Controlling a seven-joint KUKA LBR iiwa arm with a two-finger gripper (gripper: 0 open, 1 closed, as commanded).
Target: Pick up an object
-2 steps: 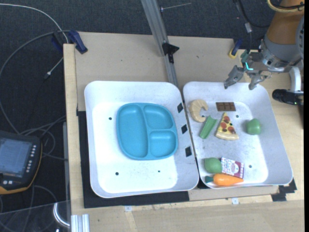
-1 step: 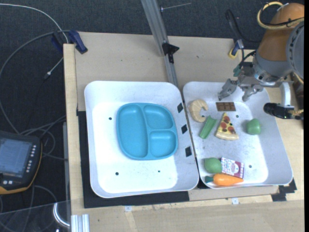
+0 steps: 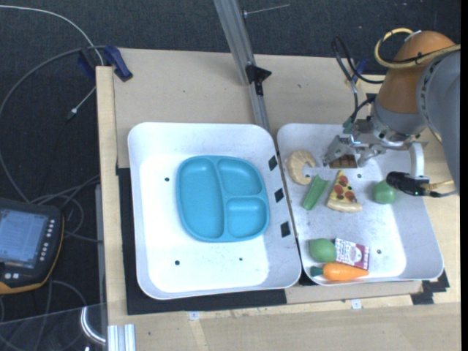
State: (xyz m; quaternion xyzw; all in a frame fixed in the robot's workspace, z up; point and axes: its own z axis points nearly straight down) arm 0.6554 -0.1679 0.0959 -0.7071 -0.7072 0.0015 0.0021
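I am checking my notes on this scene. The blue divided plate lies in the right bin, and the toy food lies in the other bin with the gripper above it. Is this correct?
Not quite. The camera view shows the blue divided plate in the left bin, not the right one. The toy food, such as the pizza slice and carrot, lies in the right bin, with the gripper above it.

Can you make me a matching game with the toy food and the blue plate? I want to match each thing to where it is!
Things:
1. blue plate
2. carrot
3. pizza slice
4. bagel

Places:
A. front edge of the right bin, beside the pink carton
B. middle of the left bin
C. right bin, near the divider, left of the gripper
D. right bin, between two green pieces

Pairs: 1-B, 2-A, 3-D, 4-C
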